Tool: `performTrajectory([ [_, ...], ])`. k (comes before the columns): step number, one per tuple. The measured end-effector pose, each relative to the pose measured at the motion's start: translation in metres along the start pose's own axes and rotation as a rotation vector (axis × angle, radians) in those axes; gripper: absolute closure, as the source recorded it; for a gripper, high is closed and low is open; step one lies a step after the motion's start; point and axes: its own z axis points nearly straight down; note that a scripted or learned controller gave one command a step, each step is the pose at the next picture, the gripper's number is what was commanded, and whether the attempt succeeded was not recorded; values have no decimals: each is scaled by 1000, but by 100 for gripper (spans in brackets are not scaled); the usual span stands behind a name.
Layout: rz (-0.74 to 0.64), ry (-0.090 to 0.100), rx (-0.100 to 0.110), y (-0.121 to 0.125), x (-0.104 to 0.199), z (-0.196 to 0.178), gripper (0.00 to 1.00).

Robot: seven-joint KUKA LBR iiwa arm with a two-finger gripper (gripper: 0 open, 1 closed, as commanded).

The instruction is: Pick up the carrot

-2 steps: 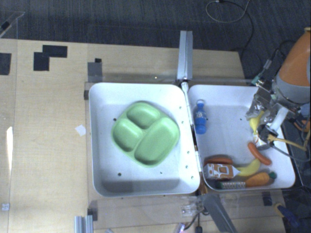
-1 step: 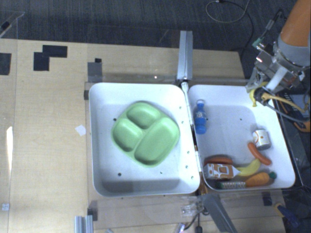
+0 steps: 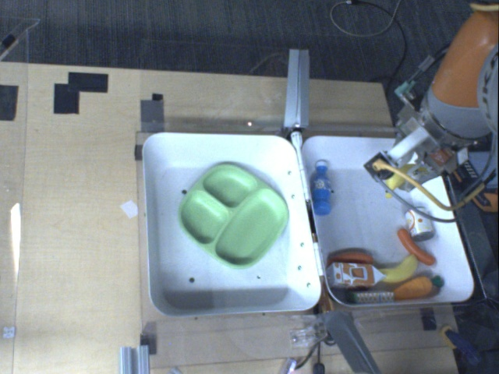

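The carrot (image 3: 413,288) is seen lying in the near right corner of the right bin (image 3: 360,213), its green end turned toward the bin's right wall. A banana (image 3: 401,269) is laid just beside it, and a small printed carton (image 3: 352,274) is placed to the banana's left. A reddish sausage (image 3: 415,245) and a small can (image 3: 421,224) are found a little farther back. A blue bottle (image 3: 320,187) is set along the bin's left wall. The gripper (image 3: 421,158) is held over the bin's far right part, well apart from the carrot; whether it is released or clenched cannot be told. A green divided plate (image 3: 234,214) is held in the left bin (image 3: 156,209) on the desk (image 3: 70,209).
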Motion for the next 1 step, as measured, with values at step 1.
performTrajectory([
  [1, 171, -1, 0, 66, 1, 45, 100],
])
